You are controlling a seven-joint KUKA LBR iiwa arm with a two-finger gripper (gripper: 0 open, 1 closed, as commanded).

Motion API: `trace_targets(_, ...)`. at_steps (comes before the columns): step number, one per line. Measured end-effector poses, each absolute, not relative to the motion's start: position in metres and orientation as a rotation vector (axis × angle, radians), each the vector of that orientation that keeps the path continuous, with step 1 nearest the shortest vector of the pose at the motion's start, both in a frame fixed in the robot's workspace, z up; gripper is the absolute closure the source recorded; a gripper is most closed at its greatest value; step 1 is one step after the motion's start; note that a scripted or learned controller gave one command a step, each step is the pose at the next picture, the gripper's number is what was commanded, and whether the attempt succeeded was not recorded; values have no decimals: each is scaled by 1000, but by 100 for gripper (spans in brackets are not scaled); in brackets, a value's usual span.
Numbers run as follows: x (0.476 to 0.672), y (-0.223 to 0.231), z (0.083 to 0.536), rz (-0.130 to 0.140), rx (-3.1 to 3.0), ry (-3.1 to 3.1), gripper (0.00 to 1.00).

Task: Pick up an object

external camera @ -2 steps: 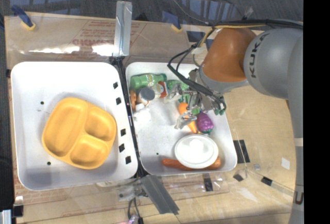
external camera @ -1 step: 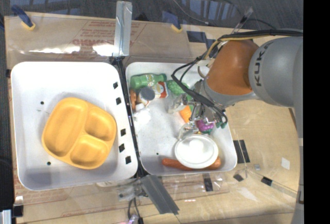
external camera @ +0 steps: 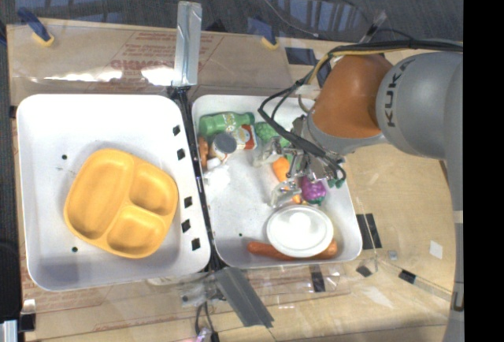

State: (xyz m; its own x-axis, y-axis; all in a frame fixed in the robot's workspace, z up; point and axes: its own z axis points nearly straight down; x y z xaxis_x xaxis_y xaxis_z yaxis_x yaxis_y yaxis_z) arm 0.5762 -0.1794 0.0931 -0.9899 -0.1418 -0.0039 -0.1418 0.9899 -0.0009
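The right bin (external camera: 236, 214) holds several small objects: a green packet with a grey cap (external camera: 224, 130), an orange piece (external camera: 280, 168), a purple item (external camera: 313, 190), a round white bowl (external camera: 299, 230) and a long orange carrot (external camera: 272, 250) along the front wall. My gripper (external camera: 298, 175) reaches down from the right into the middle of this bin, just above the bowl, between the orange piece and the purple item. Cables and the wrist hide its tips.
The left bin (external camera: 39, 135) holds a yellow divided plate (external camera: 120, 201). The arm's grey body and orange band (external camera: 354, 100) hang over the right bin's far right corner. A metal bracket (external camera: 187, 45) stands behind the bins' shared wall.
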Motion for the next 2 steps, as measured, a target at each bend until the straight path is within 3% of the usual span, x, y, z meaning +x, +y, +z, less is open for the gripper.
trace_targets(1, 568, -180, 92, 2, -188, 3138, 0)
trace_targets(2, 569, -178, 103, 2, -197, 3134, 100)
